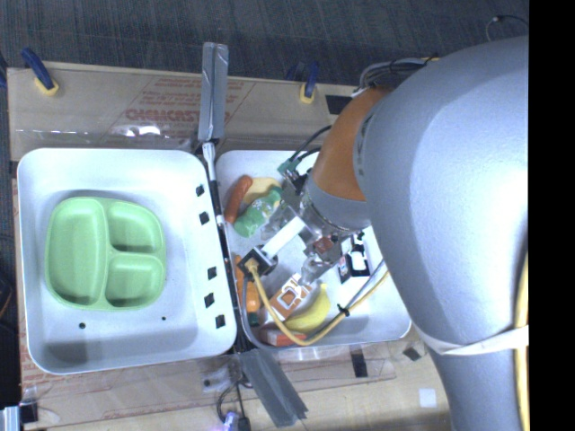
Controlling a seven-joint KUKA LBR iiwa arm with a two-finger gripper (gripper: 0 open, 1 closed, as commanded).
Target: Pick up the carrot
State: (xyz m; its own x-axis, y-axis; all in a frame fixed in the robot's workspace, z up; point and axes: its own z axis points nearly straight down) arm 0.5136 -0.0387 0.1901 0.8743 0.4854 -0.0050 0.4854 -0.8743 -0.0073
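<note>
The carrot [251, 303] looks like the long orange thing along the left wall of the right bin [388, 323], near its front. The robot's own parts cover some of it. My gripper [312, 266] is low over the middle of that bin, just right of the carrot and above a yellow banana [313, 313]. The big grey arm hides the bin's right half.
At the back of the right bin lie a red-orange piece [236, 199], a green item [260, 210] and a yellow item [266, 188]. A small white and orange box [292, 296] sits by the banana. The left bin [54, 348] holds a green divided plate [106, 252].
</note>
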